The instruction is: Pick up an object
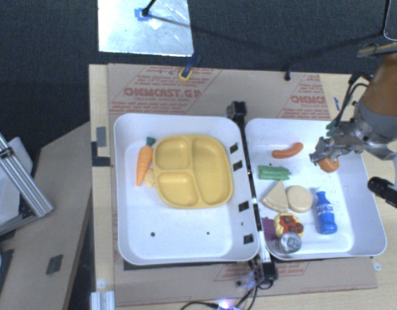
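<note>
My gripper (328,155) hangs over the upper right part of the right bin (366,237). A small orange toy (328,165) sits between its fingertips, and the fingers are shut on it. In the same bin, to the left of the gripper, lie a red sausage (288,150) and a green pod (274,172). Further toward the front are a tan wedge (275,197), a round bun (300,199), a blue bottle (324,213), a red and yellow toy (288,224) and a silver can (289,242).
The left bin (130,237) holds a yellow divided plate (189,171) with a carrot (143,165) at its left. A black divider (247,173) runs between the bins. A dark arm part (387,191) juts in at the right bin's edge.
</note>
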Available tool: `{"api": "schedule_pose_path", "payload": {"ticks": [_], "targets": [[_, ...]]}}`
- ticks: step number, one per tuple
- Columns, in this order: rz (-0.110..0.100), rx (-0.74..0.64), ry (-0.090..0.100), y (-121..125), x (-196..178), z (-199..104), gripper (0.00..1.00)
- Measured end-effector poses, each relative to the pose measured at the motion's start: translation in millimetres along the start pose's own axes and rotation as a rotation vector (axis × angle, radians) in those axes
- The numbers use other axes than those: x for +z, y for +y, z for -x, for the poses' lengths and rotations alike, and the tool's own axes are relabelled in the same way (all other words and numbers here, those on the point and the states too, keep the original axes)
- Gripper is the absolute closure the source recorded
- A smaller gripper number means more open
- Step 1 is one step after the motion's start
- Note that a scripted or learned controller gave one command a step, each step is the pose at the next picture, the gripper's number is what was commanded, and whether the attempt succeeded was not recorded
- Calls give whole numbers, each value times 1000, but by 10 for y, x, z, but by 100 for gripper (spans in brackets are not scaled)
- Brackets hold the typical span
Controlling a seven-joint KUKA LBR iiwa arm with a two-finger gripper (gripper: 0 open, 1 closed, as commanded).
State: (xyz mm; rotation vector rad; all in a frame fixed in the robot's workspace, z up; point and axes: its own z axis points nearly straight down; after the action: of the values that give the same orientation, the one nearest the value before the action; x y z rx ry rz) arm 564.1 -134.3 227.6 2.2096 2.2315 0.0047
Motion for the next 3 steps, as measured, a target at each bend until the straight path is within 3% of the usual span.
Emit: {"api": "schedule_pose_path", "payload": {"ticks": [3], "targets": [[-2, 2, 0, 22, 121, -1659, 100]]}}
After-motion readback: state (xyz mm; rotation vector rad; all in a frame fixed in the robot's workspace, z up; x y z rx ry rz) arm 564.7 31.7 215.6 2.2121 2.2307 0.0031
